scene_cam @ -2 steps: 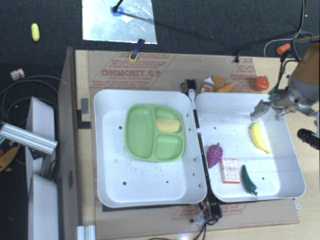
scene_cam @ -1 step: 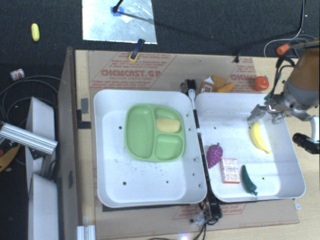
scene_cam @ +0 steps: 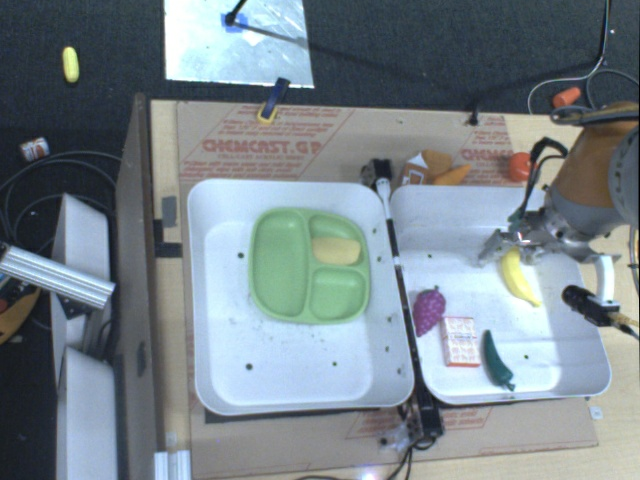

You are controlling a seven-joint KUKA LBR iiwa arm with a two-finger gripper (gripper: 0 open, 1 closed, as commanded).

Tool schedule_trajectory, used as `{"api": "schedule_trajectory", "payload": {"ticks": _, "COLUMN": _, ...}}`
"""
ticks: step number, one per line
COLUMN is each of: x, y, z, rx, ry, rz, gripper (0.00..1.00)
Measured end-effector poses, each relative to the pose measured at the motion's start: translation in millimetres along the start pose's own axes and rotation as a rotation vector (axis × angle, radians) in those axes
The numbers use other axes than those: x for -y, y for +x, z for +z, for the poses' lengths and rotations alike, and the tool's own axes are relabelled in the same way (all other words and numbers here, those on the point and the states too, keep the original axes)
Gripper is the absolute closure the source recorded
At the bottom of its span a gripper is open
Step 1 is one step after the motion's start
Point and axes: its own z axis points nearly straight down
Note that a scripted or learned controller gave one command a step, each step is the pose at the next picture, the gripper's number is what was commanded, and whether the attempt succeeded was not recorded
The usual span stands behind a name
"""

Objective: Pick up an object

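Banana (scene_cam: 520, 277) is seen lying in the right bin (scene_cam: 440, 218), toward its far right side, tip pointing to the near edge. The gripper (scene_cam: 522, 240) is placed just above the banana's upper end; metal fingers (scene_cam: 497, 245) appear spread, one reaching left of the fruit, nothing pinched between them. Contact with the banana cannot be confirmed. The grey arm (scene_cam: 590, 183) with orange band enters over the bin's right edge.

Purple grapes (scene_cam: 429, 309) are found near the left wall of the same bin, a small red-and-white box (scene_cam: 460, 341) just beside them toward the near edge, and a dark green pepper-like item (scene_cam: 496, 359) near the box, at the near edge. All three are apart from the banana.

In the left bin (scene_cam: 225, 368) a green divided plate (scene_cam: 290, 268) is seated centrally, with a yellow item (scene_cam: 336, 251) in its far right compartment. Orange objects (scene_cam: 440, 171) are seen on the bench beyond the right bin's far edge.
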Motion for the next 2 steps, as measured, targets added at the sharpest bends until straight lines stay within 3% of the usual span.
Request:
{"api": "schedule_trajectory", "payload": {"ticks": 1, "x": -2, "y": 0, "z": -15, "rx": 0.001, "ry": -0.008, "rz": -0.001, "gripper": 1.00}}
{"api": "schedule_trajectory", "payload": {"ticks": 2, "x": -46, "y": 60, "z": -4, "rx": -0.002, "ry": -0.008, "rz": -0.009, "gripper": 1.00}}
